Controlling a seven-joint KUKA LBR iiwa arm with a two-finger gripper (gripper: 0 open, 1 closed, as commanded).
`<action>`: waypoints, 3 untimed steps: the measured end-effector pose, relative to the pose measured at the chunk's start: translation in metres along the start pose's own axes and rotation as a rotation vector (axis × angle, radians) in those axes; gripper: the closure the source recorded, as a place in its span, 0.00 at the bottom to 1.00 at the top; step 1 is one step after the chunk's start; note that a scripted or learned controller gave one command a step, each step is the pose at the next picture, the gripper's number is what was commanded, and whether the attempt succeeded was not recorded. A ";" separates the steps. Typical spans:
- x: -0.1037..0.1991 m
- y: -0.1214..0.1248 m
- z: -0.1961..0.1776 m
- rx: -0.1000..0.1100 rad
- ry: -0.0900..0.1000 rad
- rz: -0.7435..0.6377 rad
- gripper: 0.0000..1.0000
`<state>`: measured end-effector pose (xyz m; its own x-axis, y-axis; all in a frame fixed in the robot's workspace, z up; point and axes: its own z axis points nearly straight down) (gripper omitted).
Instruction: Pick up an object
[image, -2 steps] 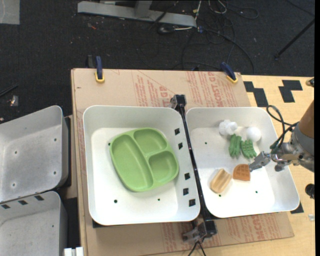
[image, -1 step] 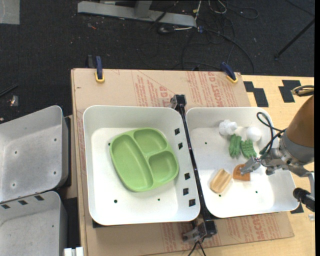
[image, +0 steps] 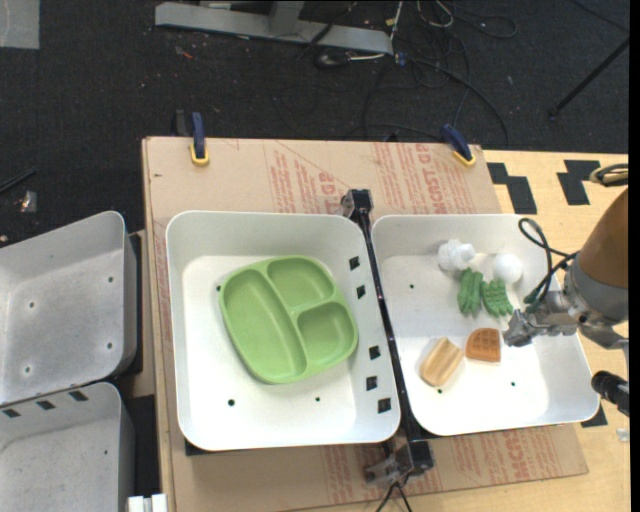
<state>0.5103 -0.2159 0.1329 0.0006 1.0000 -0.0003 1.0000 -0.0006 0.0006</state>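
Note:
The right bin (image: 560, 400) holds a tan bread-like piece (image: 441, 361), an orange waffle-like piece (image: 484, 345), two green leafy pieces (image: 483, 294) and a white lumpy object (image: 480, 260). My gripper (image: 520, 329) hangs low at the bin's right side, just right of the orange piece and below the green ones. No object shows between its fingertips.
The left bin (image: 200, 400) carries a green divided plate (image: 288, 318). A black divider with clips (image: 378, 320) runs between the bins. The arm (image: 600, 270) and a black cable come in over the right bin's edge. Grey metal trays (image: 60, 300) lie at the far left.

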 end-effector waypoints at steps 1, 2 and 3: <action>0.006 0.009 -0.049 -0.005 -0.002 -0.004 1.00; 0.002 0.001 -0.103 -0.005 -0.003 -0.003 1.00; 0.002 0.002 -0.123 -0.003 -0.002 -0.004 1.00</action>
<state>0.5120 -0.2142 0.2554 -0.0030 1.0000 -0.0019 1.0000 0.0030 0.0035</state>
